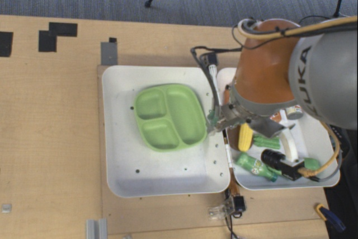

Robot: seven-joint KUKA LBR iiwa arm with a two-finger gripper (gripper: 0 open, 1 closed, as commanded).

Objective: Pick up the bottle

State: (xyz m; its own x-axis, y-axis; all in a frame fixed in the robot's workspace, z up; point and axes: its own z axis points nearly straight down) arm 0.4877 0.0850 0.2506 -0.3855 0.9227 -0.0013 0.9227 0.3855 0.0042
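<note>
Two shallow white bins sit side by side on the wooden bench (pixel 50 137), and the grey arm (pixel 316 73) with its orange band (pixel 263 61) reaches in from the right, covering much of the right bin (pixel 296 183). The gripper (pixel 219 120) is low over the ridge where the two bins meet. From this angle it cannot be told whether it is spread or pressed together, nor whether anything is pinched in it. Just left of the gripper, in the left bin (pixel 120 176), lies a green divided plate (pixel 170 116), flat, its right edge close to the gripper tip. Just right of the gripper and a little nearer the view's lower edge, a yellow object (pixel 244 137) lies in the right bin, partly under the wrist. The bottle (pixel 254 165), green with a pale patterned label, lies on its side in the right bin. It is to the gripper's right and lower in the view, beyond the yellow object, clearly apart from the gripper and near that bin's front wall. A small round green object (pixel 311 164) lies farther right, well apart from the gripper.
</note>
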